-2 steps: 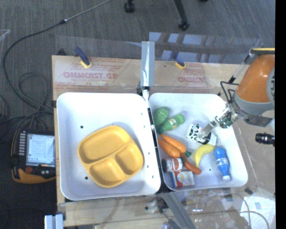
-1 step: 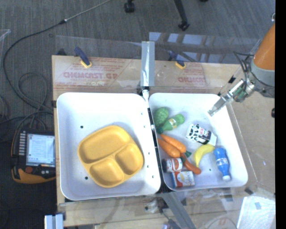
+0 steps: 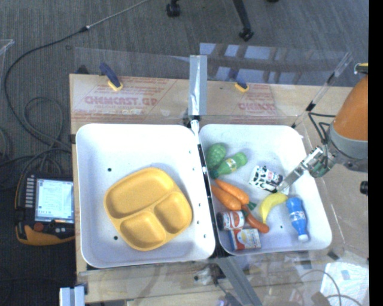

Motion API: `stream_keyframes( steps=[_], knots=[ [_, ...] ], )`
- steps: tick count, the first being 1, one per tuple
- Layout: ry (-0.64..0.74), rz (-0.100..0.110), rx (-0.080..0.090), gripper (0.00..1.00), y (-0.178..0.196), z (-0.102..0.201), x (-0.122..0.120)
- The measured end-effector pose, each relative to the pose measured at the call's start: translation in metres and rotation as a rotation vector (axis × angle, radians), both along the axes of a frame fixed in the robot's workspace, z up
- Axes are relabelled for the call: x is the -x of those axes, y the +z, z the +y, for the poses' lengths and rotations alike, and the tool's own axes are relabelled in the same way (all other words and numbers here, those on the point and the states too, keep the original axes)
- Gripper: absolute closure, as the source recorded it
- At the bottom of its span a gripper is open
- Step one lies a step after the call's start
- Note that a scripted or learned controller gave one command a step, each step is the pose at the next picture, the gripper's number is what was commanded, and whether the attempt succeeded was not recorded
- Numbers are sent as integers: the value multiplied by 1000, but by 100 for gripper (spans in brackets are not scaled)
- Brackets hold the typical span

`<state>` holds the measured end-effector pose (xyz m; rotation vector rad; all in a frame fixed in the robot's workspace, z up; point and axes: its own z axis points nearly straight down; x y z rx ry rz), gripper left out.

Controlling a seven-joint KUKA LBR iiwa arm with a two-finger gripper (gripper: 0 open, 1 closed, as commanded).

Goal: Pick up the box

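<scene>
Grey carpet [image 3: 119, 36] lay around the bench [image 3: 137, 98]. Chair legs [image 3: 239, 18] stood at the top; a black cable [image 3: 24, 77] curled on the left.

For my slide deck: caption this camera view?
Gripper poised beside the box in the right bin; yellow tray in the left bin.

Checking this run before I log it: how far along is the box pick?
Done: the gripper has reached into the right bin, beside the box.
In hand: nothing visibly; the box lies on the bin floor near the banana.
Left: grasp the box and lift it clear.
</scene>
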<state>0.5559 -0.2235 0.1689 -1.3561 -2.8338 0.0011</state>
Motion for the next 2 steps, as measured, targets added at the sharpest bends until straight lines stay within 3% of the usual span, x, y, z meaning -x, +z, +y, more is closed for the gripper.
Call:
stream_keyframes(
  steps=[1,2],
  knots=[
    [87,1,-1,0,-65,38,-38],
    [88,-2,-3,100,-55,40,-40]
  ],
)
